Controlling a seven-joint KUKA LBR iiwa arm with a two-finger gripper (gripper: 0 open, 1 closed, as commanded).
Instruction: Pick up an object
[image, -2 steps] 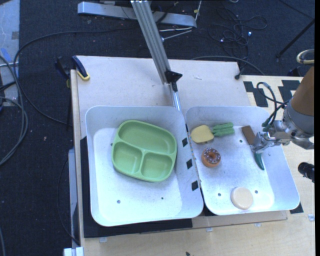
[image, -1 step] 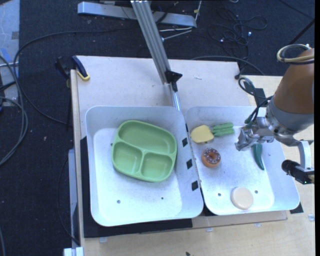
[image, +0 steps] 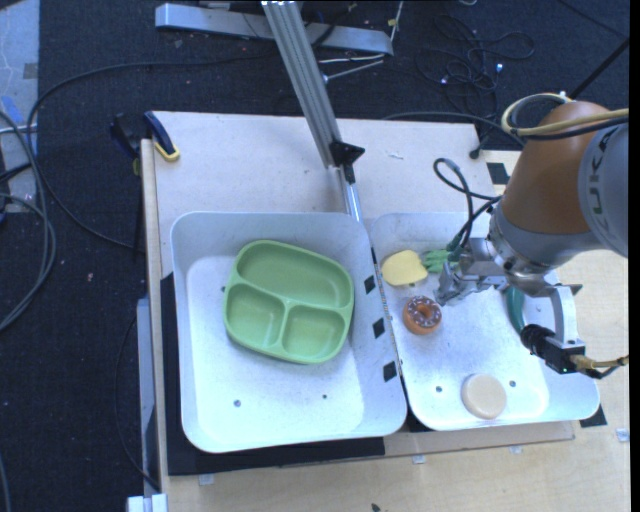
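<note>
while no writing reads, gripper (image: 447, 287) hangs just beside donut (image: 422, 315); its state unclear.

Matt green plastic tray (image: 289, 301), smooth white bins (image: 200, 400) with a dull sheen, pale wooden bench (image: 240, 160), brushed metal pole (image: 310, 85), glossy orange band (image: 555, 165) on the arm, frosted-looking doughnut (image: 422, 315), matt cream disc (image: 484, 395).

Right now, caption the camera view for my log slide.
Gripper low in right bin near yellow piece, donut, tan disc; green tray in left bin.
</note>
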